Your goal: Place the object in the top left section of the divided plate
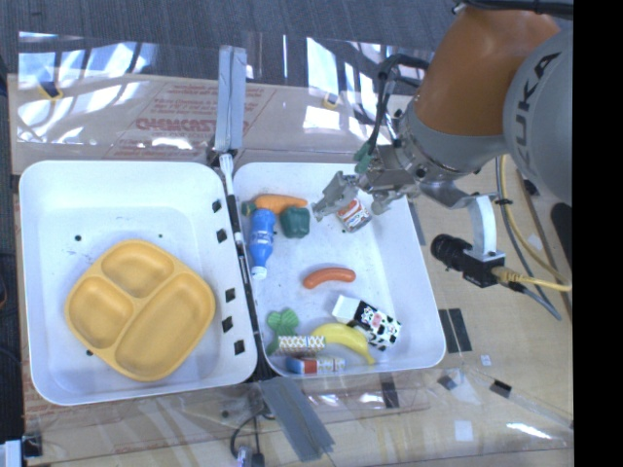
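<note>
The yellow divided plate (pixel 97 334) lies in the left bin (pixel 58 212), with two small sections on its upper-left side and one large section on the right. Over the upper part of the right bin (pixel 414 290) hangs my gripper (pixel 352 202), reaching in from the right. A small red, white and brown can (pixel 355 216) sits between its fingers, tilted and lifted off the bin floor. The gripper is well to the right of the plate, beyond the divider between the bins.
The right bin holds an orange carrot (pixel 279 202), a green pepper (pixel 296 223), a blue bottle (pixel 261 239), a red sausage (pixel 328 277), a green toy (pixel 282 320), a banana (pixel 343 341), a cow-patterned block (pixel 378 326) and a small tube (pixel 313 365).
</note>
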Controlling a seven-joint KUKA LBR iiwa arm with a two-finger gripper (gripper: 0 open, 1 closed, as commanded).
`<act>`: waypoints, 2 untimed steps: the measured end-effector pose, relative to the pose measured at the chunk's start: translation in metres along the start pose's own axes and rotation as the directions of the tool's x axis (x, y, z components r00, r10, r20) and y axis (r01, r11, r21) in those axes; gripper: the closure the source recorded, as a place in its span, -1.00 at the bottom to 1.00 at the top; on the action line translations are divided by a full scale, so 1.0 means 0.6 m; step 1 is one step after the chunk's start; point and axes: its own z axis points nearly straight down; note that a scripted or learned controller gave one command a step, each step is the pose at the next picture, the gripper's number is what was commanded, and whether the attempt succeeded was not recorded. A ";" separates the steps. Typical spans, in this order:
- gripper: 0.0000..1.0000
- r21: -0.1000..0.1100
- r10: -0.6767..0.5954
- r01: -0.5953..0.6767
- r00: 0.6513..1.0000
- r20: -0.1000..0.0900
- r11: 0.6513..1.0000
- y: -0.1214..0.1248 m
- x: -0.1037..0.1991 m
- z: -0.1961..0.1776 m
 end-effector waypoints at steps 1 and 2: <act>1.00 0.002 -0.007 0.007 1.000 0.000 1.000 0.001 0.001 -0.016; 1.00 0.006 0.232 -0.232 0.973 0.001 0.973 -0.086 0.141 0.133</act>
